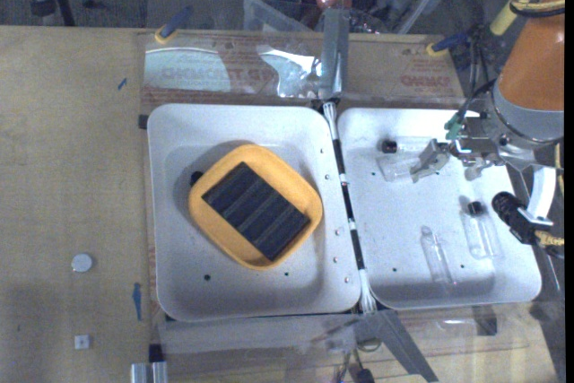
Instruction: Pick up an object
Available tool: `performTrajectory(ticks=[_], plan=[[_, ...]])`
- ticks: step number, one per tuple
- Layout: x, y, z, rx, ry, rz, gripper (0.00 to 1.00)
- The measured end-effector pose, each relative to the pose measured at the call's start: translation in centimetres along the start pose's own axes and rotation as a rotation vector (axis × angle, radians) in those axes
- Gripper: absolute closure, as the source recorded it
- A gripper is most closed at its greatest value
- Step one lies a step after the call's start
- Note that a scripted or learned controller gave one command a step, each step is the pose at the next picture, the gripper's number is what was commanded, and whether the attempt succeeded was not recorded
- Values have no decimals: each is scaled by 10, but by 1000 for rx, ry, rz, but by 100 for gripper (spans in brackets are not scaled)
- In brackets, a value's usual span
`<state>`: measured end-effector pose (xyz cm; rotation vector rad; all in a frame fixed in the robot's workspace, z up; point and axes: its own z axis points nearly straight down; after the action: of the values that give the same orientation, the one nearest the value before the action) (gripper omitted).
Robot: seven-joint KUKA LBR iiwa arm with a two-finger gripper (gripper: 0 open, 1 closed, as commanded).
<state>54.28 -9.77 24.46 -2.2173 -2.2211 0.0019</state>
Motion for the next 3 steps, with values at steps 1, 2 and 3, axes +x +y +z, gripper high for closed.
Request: performTrajectory(ticks=[1, 2, 3], plan=[[18, 121, 31, -8, -3, -198, 0], [-60, 75, 157, -8, -4, -261, 0], [-59, 33, 157, -7, -2, -280, 0]])
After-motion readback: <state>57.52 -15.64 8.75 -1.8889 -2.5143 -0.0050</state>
